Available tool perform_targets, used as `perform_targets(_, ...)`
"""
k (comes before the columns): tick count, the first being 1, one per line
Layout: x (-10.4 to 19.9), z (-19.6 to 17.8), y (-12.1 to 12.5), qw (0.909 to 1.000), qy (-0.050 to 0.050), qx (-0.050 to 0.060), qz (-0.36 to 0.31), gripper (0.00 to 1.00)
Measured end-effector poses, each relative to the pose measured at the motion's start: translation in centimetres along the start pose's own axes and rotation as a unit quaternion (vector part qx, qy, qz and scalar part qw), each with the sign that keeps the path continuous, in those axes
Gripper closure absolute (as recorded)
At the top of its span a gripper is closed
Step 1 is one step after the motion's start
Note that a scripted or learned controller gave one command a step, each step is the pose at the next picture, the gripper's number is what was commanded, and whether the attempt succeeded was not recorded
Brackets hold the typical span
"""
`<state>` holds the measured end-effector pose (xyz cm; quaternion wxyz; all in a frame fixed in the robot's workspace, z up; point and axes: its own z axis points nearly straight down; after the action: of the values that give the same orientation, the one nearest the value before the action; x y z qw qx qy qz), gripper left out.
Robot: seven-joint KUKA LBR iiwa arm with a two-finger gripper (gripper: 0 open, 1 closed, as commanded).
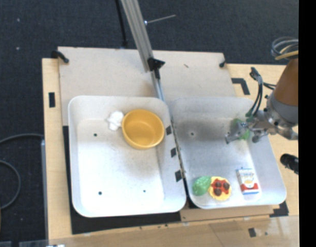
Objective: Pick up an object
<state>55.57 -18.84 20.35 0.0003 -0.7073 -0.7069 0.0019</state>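
My gripper (244, 137) hangs over the upper right part of the right bin (209, 153), its fingers spread apart and open. A small green patch (242, 123) shows just above the fingers; I cannot tell whether it is an object or part of the hand. Along the right bin's front edge lie a green lump (201, 185), a round yellow piece with red bits (220, 188) and a small white and orange carton (247, 181), all well below the gripper. The left bin (111, 184) holds a yellow bowl (142, 128) with a white crumpled piece (115, 120) against its left side.
A grey metal post (140, 30) slants up from between the bins at the back. Cables (258, 94) run along the arm at the right, above the orange wrist band (287, 86). The bench's tan board (142, 71) lies behind both bins.
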Motion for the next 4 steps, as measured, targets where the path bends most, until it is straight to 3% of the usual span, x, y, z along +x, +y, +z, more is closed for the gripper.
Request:
perform_targets(2,0.3,9.7,0.4,1.0000,0.000,0.001,0.000,0.00)
perform_targets(3,0.2,8.3,0.7,1.0000,0.000,-0.004,0.003,1.00)
perform_targets(4,-0.4,2.3,0.7,1.0000,0.000,-0.003,0.000,1.00)
